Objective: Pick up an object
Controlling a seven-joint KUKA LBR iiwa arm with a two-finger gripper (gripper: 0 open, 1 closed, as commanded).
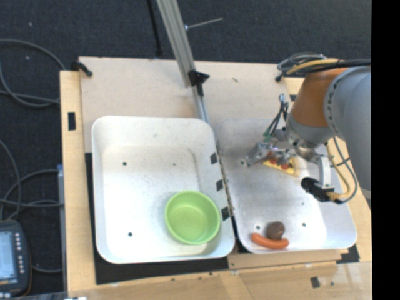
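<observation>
Yellow object (279,165) (partly hidden) seemingly under gripper (277,156)

green bowl (192,217), orange carrot (270,242), claw (275,155)

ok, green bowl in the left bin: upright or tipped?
Upright. The green bowl shows its open mouth and round rim facing up, sitting in the left bin near its front edge.

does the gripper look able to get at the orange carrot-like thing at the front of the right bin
Probably yes. The carrot-like thing lies uncovered near the right bin's front rim, and only a brown lump touches it. The gripper is over the same bin.
</observation>
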